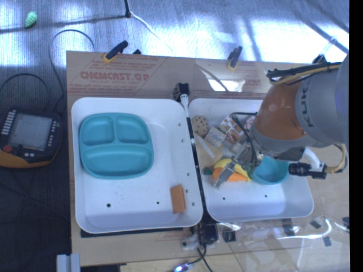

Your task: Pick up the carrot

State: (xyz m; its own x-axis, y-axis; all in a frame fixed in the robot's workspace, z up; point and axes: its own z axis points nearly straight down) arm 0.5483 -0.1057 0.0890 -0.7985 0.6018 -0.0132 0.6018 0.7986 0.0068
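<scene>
My arm (pixel 295 115) reached in over the right bin (pixel 295 204), fingers (pixel 237 164) down among the clutter; whether they were clenched I cannot tell. The carrot (pixel 226 177) lay just beside them, near a blue bowl (pixel 271 171). The left bin (pixel 91 208) held a teal tray (pixel 116 145) and a small brown block (pixel 178 199).

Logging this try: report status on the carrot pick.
Gripper low in right bin, over the pile. Carrot lying beside banana, not seen gripped. Blue bowl close alongside.

The arm (pixel 309 109) runs off the right edge and covers the right bin's (pixel 238 205) far right corner; the pincer (pixel 241 157) is too blurred among the toys to read, and it overlaps the orange carrot (pixel 223 177)
</scene>
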